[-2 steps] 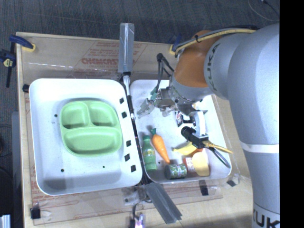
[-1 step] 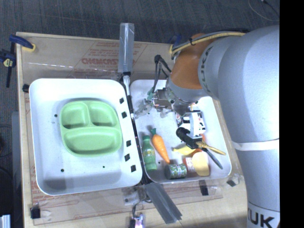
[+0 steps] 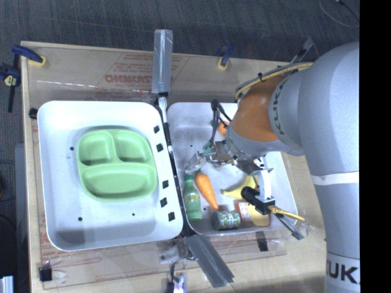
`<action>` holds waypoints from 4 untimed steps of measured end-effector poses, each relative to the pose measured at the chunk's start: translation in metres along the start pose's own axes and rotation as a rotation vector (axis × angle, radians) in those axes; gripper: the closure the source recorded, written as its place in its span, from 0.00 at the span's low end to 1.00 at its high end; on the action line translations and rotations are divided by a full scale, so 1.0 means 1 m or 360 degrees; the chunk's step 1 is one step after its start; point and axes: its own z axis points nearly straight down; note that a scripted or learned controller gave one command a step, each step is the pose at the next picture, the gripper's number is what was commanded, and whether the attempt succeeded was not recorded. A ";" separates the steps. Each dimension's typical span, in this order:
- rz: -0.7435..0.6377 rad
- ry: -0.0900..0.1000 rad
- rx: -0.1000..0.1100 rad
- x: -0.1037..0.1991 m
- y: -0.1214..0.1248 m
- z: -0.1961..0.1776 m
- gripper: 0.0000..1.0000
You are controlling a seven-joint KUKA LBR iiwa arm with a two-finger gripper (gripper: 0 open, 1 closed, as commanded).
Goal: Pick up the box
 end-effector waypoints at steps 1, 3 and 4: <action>0.0348 0.0001 0.0000 -0.005 0.101 -0.001 0.00; 0.0377 0.0000 0.0002 -0.011 0.060 0.000 0.00; 0.0369 0.0002 0.0005 -0.010 0.060 -0.010 1.00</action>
